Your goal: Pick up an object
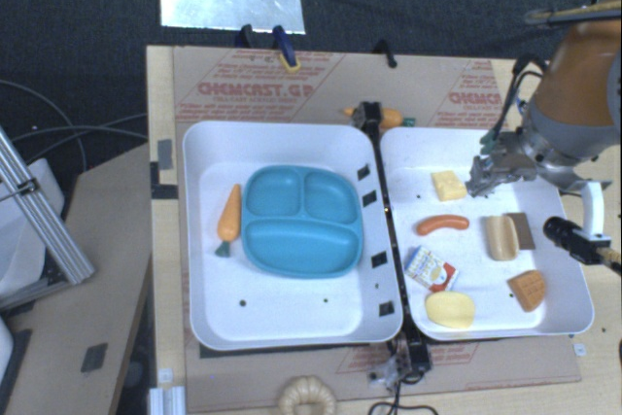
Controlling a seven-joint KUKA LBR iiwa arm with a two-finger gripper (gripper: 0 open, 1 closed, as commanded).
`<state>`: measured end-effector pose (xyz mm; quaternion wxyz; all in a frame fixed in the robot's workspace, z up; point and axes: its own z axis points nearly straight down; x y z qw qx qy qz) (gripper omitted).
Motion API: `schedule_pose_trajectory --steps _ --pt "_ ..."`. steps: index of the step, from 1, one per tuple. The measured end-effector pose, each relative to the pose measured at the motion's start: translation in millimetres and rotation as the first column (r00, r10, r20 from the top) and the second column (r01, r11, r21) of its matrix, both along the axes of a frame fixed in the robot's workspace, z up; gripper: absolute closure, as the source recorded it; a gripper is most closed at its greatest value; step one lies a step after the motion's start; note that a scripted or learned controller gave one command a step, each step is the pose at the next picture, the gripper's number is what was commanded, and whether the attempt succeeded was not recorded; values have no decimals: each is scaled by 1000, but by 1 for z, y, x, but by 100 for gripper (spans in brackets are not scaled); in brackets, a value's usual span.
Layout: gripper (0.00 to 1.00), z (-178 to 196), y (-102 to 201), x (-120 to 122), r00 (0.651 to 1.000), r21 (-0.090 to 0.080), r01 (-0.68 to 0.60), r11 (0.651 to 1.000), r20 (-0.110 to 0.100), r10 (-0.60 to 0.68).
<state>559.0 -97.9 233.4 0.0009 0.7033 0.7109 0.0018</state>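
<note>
A grey KUKA arm (573, 102) with an orange band reaches in from the right over the right-hand bin (573, 311), its gripper (483, 178) lowered just beside a pale yellow cheese block (448, 185) near the bin's upper left; whether the gripper is apart or together cannot be told from this angle, and nothing is seen between its tips. Below the cheese lie a red sausage (442, 224), a hot-dog bun (501, 236) next to a brown slab (522, 230), a small printed packet (429, 268), a yellow potato-like piece (450, 309) and a toast-coloured wedge (528, 289). The left-hand bin (209, 306) holds a blue divided plate (301, 220) with a toy carrot (228, 216) just beside its left edge.
</note>
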Motion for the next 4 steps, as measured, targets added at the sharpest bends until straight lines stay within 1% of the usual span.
schedule_pose_trajectory --steps 1,2,3,4 --pt "100 -5 18 17 1000 -2 5 1000 -1 -5" --pt "100 -16 16 3 1000 -2 10 1000 -3 -10" --pt "100 1 22 5 1000 -1 6 1000 -1 -6" --pt "100 -13 15 0 1000 -2 10 1000 -3 -10"
